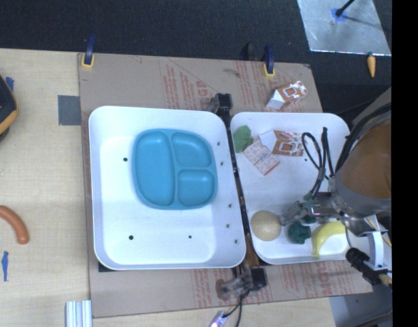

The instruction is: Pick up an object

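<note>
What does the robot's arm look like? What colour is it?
The arm is big and rounded, grey with a wide orange band near the wrist. Black cables loop off its side and run down toward the gripper, which is a small bundle of dark and silvery metal parts. White fittings sit on its lower side.

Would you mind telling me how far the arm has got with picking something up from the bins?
Done: the gripper is down in the right bin, just above the dark green toy, between the beige ball and the banana. In hand: nothing visibly lifted. Left: grasp and raise an item.
</note>
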You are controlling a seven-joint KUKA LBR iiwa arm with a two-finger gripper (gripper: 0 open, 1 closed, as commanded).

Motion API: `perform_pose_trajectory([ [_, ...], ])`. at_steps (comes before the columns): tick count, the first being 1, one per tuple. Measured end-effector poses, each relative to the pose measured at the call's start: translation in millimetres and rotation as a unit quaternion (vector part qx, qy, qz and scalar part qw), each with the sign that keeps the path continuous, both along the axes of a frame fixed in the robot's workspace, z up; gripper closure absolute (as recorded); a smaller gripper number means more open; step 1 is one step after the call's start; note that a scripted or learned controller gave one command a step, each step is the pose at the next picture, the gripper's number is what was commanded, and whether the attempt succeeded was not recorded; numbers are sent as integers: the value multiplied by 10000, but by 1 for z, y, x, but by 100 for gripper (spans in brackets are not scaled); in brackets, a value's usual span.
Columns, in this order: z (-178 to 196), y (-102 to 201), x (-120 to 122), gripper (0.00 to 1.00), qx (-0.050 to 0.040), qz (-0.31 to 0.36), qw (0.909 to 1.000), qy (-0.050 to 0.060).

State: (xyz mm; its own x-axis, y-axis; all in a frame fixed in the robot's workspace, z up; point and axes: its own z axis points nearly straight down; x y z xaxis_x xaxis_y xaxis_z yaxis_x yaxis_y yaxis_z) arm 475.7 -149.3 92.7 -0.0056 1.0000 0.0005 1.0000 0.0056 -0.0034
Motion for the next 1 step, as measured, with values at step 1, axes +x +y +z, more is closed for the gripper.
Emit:
perform_pose_trajectory([
  [1, 10, -1, 0, 100, -3, 18, 10000, 9],
])
